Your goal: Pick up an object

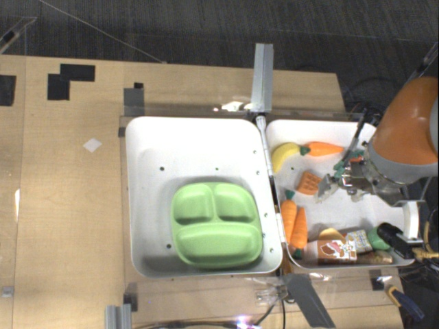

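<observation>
My gripper [330, 177] hangs over the middle of the right bin [322, 130], open, with nothing between its fingers. Just left of the fingertips lies a small orange ridged piece [309, 181]. A yellow banana [283, 155] and an orange carrot [322, 149] lie at the bin's far side. Two more carrots [295, 225] rest along its left wall. A sauce bottle [346, 246] with a green cap lies on its side at the near wall.
The left bin [147, 184] holds a green divided plate [216, 223] in its near half. A grey post [263, 81] stands behind the wall between the two bins. The arm's orange band [411, 125] looms over the right bin's right edge.
</observation>
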You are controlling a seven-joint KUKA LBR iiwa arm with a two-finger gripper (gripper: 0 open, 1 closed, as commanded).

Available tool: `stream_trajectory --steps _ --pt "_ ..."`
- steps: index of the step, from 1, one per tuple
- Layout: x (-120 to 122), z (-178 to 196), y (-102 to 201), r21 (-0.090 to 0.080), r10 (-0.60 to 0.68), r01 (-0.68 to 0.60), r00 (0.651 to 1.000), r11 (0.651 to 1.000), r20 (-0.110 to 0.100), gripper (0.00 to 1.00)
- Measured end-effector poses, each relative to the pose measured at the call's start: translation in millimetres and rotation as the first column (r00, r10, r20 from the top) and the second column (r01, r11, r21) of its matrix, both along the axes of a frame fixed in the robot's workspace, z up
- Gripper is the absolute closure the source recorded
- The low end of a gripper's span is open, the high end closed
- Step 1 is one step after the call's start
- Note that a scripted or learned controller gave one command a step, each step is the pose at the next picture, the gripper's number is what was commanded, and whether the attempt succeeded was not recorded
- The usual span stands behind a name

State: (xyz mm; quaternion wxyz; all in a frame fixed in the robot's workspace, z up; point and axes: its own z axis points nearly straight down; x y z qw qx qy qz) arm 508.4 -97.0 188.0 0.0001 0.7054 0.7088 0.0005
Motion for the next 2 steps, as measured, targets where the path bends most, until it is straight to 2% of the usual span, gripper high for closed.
stream_trajectory --steps 1,2 --pt "59 -94 -2 0.0 -0.043 0.043 0.999 0.999 0.002 0.0" --pt "90 -97 6 0.0 -0.047 0.047 0.999 0.999 0.015 0.0"
